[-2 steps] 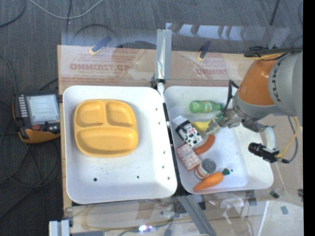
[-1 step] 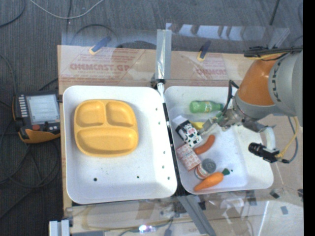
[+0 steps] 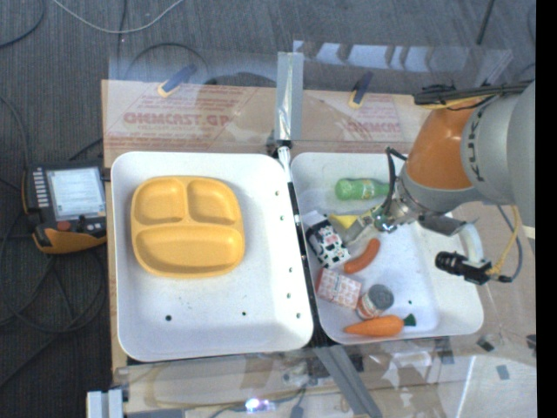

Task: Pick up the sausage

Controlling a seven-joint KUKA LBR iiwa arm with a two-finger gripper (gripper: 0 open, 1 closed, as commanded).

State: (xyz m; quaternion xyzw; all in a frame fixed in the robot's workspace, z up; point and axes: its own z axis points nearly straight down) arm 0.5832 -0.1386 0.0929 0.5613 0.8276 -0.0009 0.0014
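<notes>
The sausage [image 3: 363,255], a short reddish-orange link, lies tilted near the middle of the right bin [image 3: 452,312]. My gripper [image 3: 384,219] hangs low over that bin, just up and to the right of the sausage's upper end, beneath the orange band of the arm [image 3: 439,155]. I see nothing held in it, and the sausage rests on the bin floor.
Around the sausage lie a green bottle [image 3: 361,188], a yellow piece [image 3: 345,222], a black-and-white box [image 3: 327,244], a red-and-white packet [image 3: 339,290], a small can [image 3: 377,300] and a carrot [image 3: 376,326]. The left bin [image 3: 157,320] holds a yellow divided plate [image 3: 187,225].
</notes>
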